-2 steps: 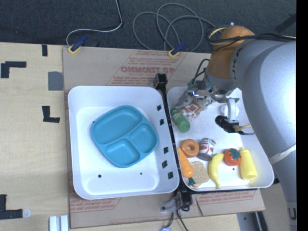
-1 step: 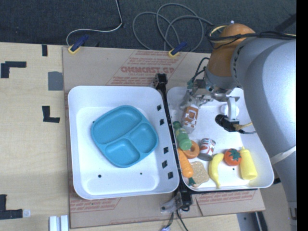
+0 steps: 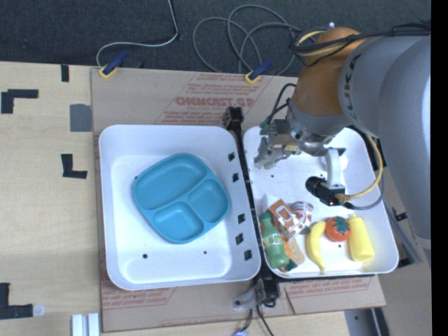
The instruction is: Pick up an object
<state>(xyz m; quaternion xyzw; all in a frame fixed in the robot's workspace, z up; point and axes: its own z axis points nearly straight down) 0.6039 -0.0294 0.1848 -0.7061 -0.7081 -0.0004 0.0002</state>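
My gripper (image 3: 271,152) hangs over the upper left part of the right bin (image 3: 381,208), its metal fingers pointing down toward the white floor with nothing between them. Toys cluster at that bin's front: a green bottle-like item (image 3: 271,240), a brown and white packet (image 3: 287,217), a yellow banana (image 3: 316,245), a red tomato (image 3: 339,229) and a yellow block (image 3: 361,239). All of them lie below and right of the gripper, apart from it.
A blue divided plate (image 3: 182,196) lies in the left bin (image 3: 115,187). A black divider (image 3: 241,180) runs between the bins. The grey arm with its orange band (image 3: 325,75) covers the right bin's far corner. A black cable fitting (image 3: 323,187) hangs over the bin.
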